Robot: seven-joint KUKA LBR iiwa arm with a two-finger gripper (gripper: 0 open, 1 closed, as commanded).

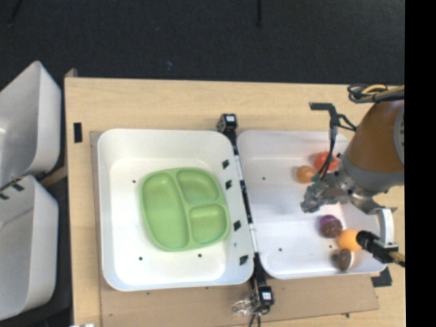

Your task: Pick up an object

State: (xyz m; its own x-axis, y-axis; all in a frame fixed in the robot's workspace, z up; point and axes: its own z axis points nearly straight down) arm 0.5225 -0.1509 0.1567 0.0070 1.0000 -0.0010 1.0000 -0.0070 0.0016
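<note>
Looking down on two white bins side by side on a wooden bench. Left bin (116, 182) carrying a green divided plate (184, 208) with three compartments, lying flat, well away from the fingers. Right bin (272, 182) taking the action: grey arm (375, 155) with its orange band reaching in from the right, gripper (315, 201) hanging low over the bin floor near the middle of its right half. Cannot tell how the fingers stand, dark and bunched against the white, too small to read a gap. Nothing visibly caught between them.

Small things scattered close round the gripper. Just beyond the fingers, toward the far wall: an orange-yellow ball (304, 174), apart from the tips. Beside that, further right and partly behind cables: a red piece (323, 160). Just on the near side of the fingers, a little right: a dark purple round thing (331, 225), close but seemingly not touching. Further toward the near wall: a bright orange ball (348, 240), and right against it a brownish lump (342, 259) by the bin's near rim. All resting on the bin floor, none lifted.

Black cables (334, 125) trailing from the wrist toward the far rim.
</note>
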